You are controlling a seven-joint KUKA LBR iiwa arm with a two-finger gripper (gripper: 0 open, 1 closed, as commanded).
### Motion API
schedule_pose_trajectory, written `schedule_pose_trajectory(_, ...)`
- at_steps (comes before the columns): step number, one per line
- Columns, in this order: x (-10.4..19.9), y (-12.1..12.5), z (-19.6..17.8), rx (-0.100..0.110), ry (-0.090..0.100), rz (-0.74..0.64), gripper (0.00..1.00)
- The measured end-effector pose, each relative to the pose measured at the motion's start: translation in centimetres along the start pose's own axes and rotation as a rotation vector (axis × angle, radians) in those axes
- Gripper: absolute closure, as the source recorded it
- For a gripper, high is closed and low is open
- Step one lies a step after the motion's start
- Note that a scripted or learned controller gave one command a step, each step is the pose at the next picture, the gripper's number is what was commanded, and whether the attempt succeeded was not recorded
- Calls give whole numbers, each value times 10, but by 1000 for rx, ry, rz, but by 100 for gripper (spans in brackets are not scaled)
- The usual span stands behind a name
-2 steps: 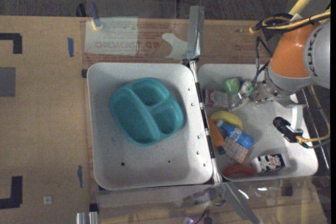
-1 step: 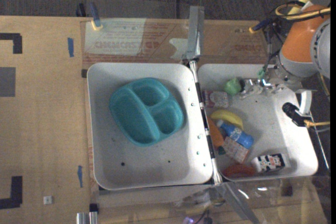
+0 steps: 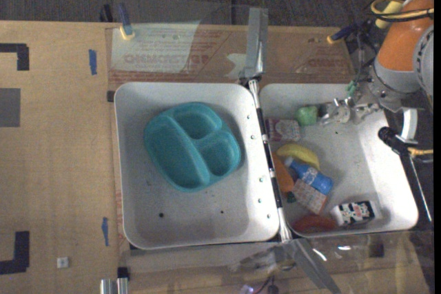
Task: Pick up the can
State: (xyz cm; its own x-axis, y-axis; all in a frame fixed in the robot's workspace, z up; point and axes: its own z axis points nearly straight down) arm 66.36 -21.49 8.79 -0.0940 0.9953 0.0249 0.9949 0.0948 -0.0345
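Teal plate; yellow banana; white bins; orange-banded arm.

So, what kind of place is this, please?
Probably a robotics lab test bench, not a home or kitchen. Two white bins sit side by side on a taped cardboard surface, the right one holding toy food and small packages, and a robot arm reaches in above it.

A light wooden bench carries two shallow white bins side by side. The left bin and right bin meet along a central divider.
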Motion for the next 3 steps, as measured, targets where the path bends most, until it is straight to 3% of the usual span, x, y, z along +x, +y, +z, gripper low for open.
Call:
schedule_pose_trajectory(1, 9, -6, -19, -32, -32, -343, 0)
schedule_pose_trajectory(2, 8, -8, -27, -22, -30, -344, 100)
schedule_pose_trajectory(3, -2, -36, -39, -33, -29, -219, 100)
